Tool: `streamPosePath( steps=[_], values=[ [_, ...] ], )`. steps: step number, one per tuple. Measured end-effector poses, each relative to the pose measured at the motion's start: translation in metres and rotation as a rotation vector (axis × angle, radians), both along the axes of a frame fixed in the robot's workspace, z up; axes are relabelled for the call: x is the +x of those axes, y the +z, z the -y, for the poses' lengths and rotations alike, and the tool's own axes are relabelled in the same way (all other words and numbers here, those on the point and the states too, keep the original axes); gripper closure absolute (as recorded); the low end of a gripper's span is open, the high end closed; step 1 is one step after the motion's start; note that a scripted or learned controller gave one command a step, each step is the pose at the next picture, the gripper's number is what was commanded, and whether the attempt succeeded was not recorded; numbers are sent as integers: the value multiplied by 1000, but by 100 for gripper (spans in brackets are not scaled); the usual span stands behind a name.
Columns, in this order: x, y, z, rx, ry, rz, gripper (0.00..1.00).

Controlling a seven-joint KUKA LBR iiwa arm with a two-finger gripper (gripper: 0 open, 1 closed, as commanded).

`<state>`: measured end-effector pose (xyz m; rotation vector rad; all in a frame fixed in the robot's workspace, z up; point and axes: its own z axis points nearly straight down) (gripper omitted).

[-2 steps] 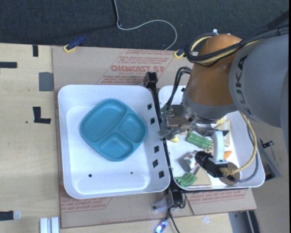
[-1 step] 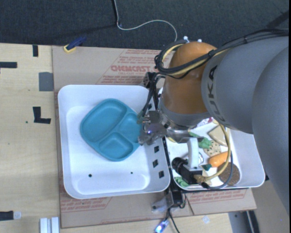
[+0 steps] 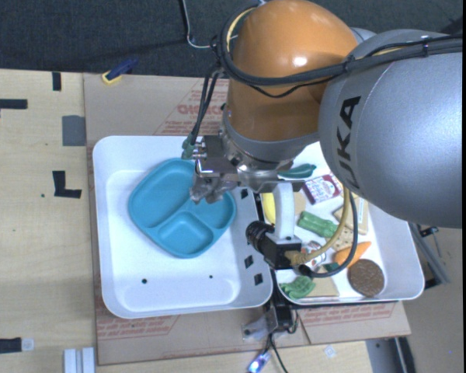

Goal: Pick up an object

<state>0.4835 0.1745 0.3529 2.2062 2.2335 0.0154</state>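
Observation:
A blue divided plate lies in the left bin. My gripper hangs over the plate's right rim, under the big orange wrist band. The right bin holds several small items: a green block, a yellow piece, a brown round cookie, a green leafy piece, an orange carrot-like piece and a small purple and white packet. Most of the right bin is hidden by the arm.
The arm's grey body covers the upper right of the view. The two bins sit on a cardboard sheet over a wooden bench. Cables and a black fitting hang over the bins' shared edge.

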Motion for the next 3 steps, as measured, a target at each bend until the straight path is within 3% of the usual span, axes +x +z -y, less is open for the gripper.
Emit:
streamPosePath(
  steps=[1,2,3],
  values=[
    [1,116,48,-2,-13,4,100],
    [-2,-13,54,-11,-13,-23,100],
    [0,9,106,-7,-16,-8,100]
  ],
)
